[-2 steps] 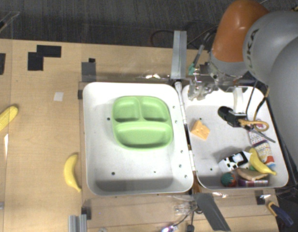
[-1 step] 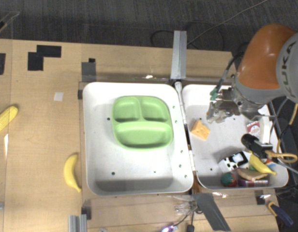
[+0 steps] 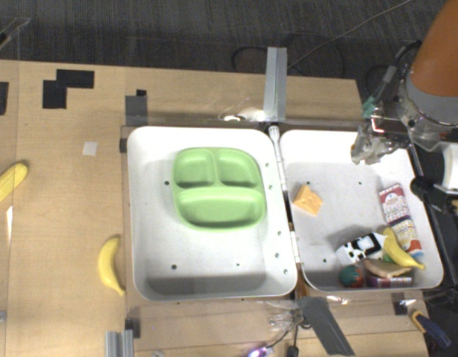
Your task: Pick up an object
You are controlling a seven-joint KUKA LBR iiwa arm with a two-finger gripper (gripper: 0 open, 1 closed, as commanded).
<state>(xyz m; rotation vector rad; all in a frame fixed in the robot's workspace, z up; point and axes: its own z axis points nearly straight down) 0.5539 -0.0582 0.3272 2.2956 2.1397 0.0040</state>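
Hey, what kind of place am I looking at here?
Most likely a robotics lab set up for grasping trials: two white bins on a wooden bench, toy food like a cheese wedge and a banana, and a robot arm reaching in.

A single fixed camera hangs above the desk (image 3: 58, 199) and looks down at a slant, so the far side runs along the top of the frame, where dark carpet (image 3: 177, 13) shows beyond the desk's edge. It sits far enough back to take in both white bins whole: the left bin (image 3: 151, 274) near the middle of the frame, the right bin (image 3: 326, 222) toward the right. The arm (image 3: 441, 58) enters from the right edge.
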